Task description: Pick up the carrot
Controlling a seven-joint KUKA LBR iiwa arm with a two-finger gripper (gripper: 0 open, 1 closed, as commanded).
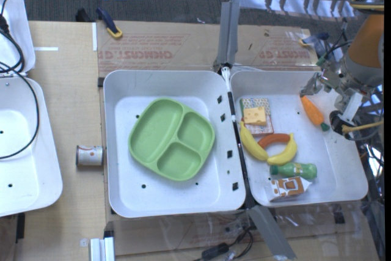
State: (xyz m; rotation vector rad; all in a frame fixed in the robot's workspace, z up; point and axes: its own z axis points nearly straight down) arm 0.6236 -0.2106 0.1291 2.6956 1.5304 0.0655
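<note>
Jaws (pixel 327 93) hover over carrot (pixel 313 110); banana (pixel 267 150) lies well apart.

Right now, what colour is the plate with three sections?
The plate is light green, seen in the camera view.

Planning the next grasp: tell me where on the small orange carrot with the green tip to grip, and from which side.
Grip the small orange carrot across its thick orange middle, coming straight down from above. It lies flat and slanted in the right white bin, apart from the other food, so the fingers should close across its narrow width, not along its length.
</note>
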